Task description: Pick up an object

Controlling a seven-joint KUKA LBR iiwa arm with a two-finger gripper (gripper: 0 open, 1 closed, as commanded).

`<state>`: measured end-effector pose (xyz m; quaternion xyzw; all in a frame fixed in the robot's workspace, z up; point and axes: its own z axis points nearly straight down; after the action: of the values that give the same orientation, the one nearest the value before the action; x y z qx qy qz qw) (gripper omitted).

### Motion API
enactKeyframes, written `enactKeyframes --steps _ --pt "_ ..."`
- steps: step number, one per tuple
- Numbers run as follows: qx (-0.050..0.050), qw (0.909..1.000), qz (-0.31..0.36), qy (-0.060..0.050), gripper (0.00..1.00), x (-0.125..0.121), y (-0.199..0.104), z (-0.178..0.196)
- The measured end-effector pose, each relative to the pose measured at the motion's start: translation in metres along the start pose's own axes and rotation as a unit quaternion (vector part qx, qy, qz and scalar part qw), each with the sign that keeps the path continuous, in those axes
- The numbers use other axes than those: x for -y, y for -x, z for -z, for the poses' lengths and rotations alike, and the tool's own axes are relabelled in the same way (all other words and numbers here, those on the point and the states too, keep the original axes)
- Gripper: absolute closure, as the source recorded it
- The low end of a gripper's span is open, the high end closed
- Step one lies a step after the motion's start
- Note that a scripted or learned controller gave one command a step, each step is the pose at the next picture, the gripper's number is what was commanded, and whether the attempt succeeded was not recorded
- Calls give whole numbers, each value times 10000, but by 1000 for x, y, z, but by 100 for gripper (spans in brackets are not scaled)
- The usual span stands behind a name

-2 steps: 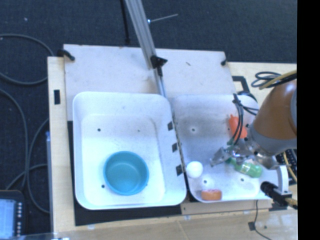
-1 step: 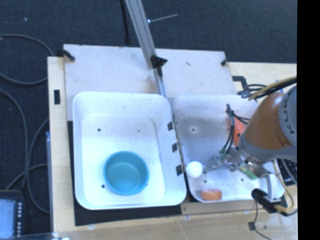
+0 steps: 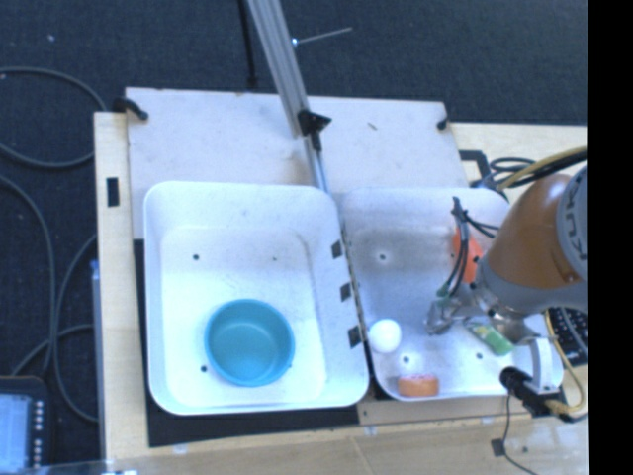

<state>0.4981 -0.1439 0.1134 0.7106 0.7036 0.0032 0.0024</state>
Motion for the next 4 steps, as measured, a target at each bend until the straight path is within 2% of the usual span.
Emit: enactKeyframes --steps 1,2,3,4 --pt "0 10000 80 -2 100 -1 -7 49" --pt "8 10000 75 10 100 -1 3 109" --pt "3 10000 84 3 100 -10 1 172" --pt "-10 9999 101 -38 100 -10 -53 175"
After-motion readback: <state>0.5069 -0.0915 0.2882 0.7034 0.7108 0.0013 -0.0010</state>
